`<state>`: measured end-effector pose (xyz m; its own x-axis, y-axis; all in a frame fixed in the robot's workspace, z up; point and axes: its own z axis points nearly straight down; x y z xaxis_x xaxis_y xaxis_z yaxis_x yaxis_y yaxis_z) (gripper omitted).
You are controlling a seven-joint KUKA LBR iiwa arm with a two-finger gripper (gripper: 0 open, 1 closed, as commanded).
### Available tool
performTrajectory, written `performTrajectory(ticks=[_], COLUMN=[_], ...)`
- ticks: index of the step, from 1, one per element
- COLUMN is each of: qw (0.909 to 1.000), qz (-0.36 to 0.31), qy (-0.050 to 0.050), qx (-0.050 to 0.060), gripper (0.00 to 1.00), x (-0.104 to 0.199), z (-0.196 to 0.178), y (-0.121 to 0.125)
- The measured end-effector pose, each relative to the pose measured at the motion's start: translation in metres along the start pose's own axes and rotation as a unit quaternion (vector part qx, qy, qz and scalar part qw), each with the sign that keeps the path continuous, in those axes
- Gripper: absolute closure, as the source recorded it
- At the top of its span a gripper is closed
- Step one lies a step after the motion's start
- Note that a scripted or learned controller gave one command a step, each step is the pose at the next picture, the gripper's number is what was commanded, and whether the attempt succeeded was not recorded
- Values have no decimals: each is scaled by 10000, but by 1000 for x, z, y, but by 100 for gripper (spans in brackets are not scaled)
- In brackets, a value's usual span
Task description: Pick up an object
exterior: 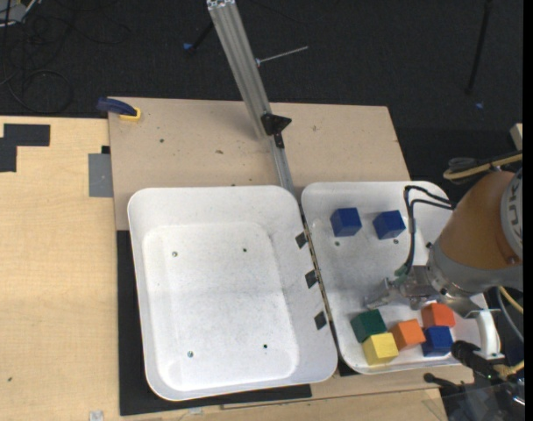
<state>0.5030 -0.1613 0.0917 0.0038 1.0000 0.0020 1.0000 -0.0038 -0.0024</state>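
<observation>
The right bin (350, 266) holds several small blocks. Two blue cubes (345, 221) (388, 224) sit near its far wall. Along its near edge cluster a green block (368, 324), a yellow block (380, 347), an orange block (408, 332), a blue block (437, 340) and a red-orange block (439, 314). My gripper (396, 291) hangs low in this bin, just above and behind the green and orange blocks, beside the red-orange one. The wrist hides its tips, and I see nothing held.
The left bin (161, 209) lies beside the right one, with black clips (311, 278) on the shared wall. A slanted aluminium rail (245, 68) rises behind the bins. Cables (417, 198) trail over the right bin's far corner.
</observation>
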Motion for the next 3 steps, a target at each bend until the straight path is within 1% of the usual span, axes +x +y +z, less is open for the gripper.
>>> performTrajectory(ticks=[1, 2, 3], qw=[10000, 10000, 10000], qz=[38, -26, -26], qy=[10, -9, -16], qx=[8, -23, -33], gripper=[100, 100, 100], x=[-1, 7, 5], z=[-10, -69, -132], y=[-1, -2, 0])
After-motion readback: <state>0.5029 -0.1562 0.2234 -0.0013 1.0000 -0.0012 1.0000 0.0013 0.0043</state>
